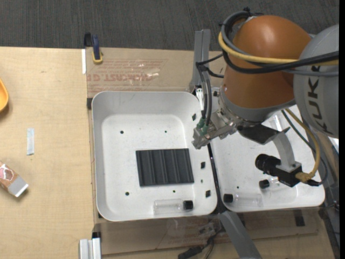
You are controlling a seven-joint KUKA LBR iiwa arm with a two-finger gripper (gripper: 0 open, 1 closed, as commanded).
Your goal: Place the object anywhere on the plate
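Camera view: arm [264, 63] leans over the bins' shared rim [213, 163]; pincer [200, 138] opening cannot be told.

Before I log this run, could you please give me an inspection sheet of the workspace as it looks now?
Surface: left bin and right bin, both white, side by side on a pale wooden bench.
Job's things: black ribbed plate flat in the left bin; clear tube with a black cap by that bin's near wall, apart from the plate.
Clutter: orange item, grey strip and small packet on the bench left of the bins.
Grippers: gripper over the seam between the bins; cannot tell whether it holds anything.
Cables: yellow cable looped round the orange band.
Surroundings: dark carpet; blue clamp at the bench's far edge.
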